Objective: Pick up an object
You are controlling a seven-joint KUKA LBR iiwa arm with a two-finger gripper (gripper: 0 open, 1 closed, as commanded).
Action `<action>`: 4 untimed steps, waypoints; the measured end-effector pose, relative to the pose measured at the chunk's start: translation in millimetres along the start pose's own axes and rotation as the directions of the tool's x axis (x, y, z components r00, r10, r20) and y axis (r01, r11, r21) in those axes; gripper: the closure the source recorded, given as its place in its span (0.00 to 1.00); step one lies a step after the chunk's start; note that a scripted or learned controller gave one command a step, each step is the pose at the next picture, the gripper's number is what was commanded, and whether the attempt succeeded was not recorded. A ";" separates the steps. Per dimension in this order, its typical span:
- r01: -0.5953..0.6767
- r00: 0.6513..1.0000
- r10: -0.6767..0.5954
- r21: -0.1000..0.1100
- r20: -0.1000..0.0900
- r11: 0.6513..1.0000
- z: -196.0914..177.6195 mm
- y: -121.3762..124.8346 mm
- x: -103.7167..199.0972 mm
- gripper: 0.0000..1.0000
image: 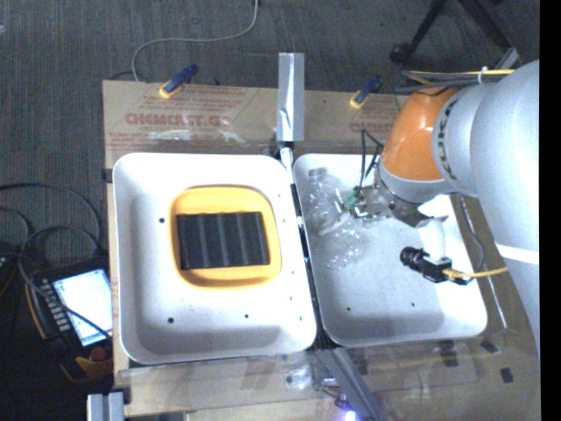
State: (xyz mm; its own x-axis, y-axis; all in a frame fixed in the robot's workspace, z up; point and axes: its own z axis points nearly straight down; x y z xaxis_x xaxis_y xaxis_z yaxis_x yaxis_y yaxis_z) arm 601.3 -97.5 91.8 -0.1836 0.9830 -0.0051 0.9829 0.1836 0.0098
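Note:
In the right bin (403,318) lies a clear, crumpled plastic bottle (331,210), reaching from the bin's top left corner toward its middle. My gripper (365,202) is low over the right bin, at the bottle's right side, with a small green part showing at its tip. Whether it touches the bottle cannot be made out. The left bin (140,323) holds a yellow-rimmed object with a black ribbed top (223,237), lying flat in the middle.
The grey arm with its orange band (419,143) covers the right bin's upper right part. A black fitting with a yellow cable (427,263) hangs over the right bin's right side. Blue clamps (178,80) hold the cardboard behind the bins.

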 end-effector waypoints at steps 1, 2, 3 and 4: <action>-0.216 0.976 0.216 0.010 0.001 0.976 -120.9 -32.0 -11.9 0.00; -0.244 0.970 0.244 0.011 -0.001 0.970 -161.3 -15.7 25.6 0.00; -0.215 0.977 0.215 0.012 0.001 0.976 -135.4 -4.2 -20.2 0.00; -0.417 0.909 0.417 0.011 0.004 0.909 -171.8 -2.8 -83.3 0.00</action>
